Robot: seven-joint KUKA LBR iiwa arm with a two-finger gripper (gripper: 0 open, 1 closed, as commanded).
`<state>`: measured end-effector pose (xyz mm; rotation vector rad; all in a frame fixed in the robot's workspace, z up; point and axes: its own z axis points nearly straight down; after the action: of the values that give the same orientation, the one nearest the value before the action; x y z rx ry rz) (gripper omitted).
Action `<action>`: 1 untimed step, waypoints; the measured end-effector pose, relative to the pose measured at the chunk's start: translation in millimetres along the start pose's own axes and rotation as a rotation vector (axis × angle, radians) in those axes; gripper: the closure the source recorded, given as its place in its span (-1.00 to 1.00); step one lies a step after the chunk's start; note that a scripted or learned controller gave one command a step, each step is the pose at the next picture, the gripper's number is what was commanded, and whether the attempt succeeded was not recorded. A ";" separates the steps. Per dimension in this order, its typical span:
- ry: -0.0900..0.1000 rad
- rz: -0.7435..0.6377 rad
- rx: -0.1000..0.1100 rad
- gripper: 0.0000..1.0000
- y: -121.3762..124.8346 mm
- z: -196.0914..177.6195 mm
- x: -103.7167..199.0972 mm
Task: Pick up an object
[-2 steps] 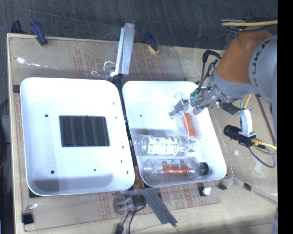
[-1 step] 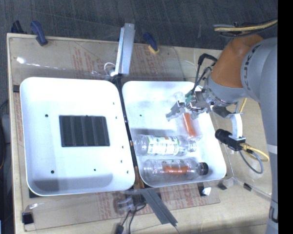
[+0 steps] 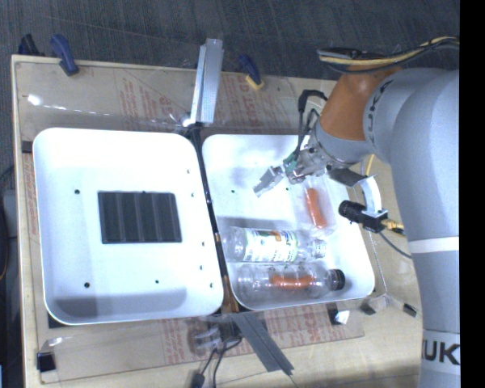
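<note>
My read: pick not done. End effector (image 3: 268, 181) low in right bin (image 3: 226, 156), grip state unclear, maybe empty. Two clear bottles (image 3: 275, 246) below it, untouched; orange-filled packet (image 3: 314, 204) just beside.

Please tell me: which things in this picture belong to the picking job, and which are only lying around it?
For the job:
- gripper, above the right bin
- clear bottle with a label
- clear bottle with a dark cap
- orange object in clear wrap

Just lying about:
- left bin with a dark grille
- blue clamps on the bench edge
</note>
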<state>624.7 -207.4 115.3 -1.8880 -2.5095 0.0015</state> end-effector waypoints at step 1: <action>-0.001 -0.060 -0.001 -1.00 -19.5 -85.8 4.1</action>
<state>604.9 -208.9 201.1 -1.8128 -2.5663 0.0013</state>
